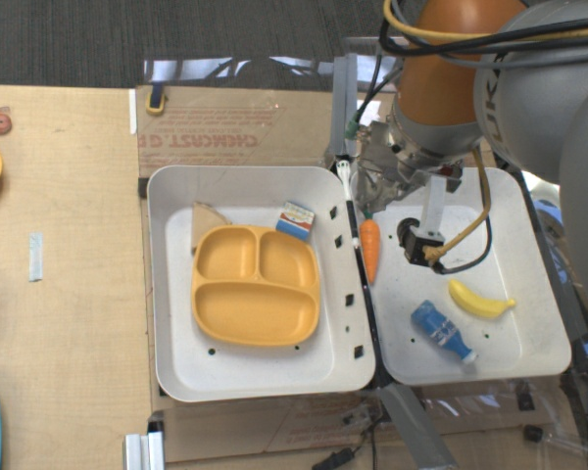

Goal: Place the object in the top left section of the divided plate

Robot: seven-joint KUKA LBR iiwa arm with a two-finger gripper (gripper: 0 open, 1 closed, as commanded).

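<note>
A single fixed camera looks down from above the bench at a slant, taking in both white bins side by side: the left bin (167, 292) with the yellow divided plate (256, 287), the right bin (539, 346) beyond it. The grey arm with its orange band (461, 42) enters from the frame's right and looms near the lens; dark carpet (176, 13) fills the far edge.
</note>
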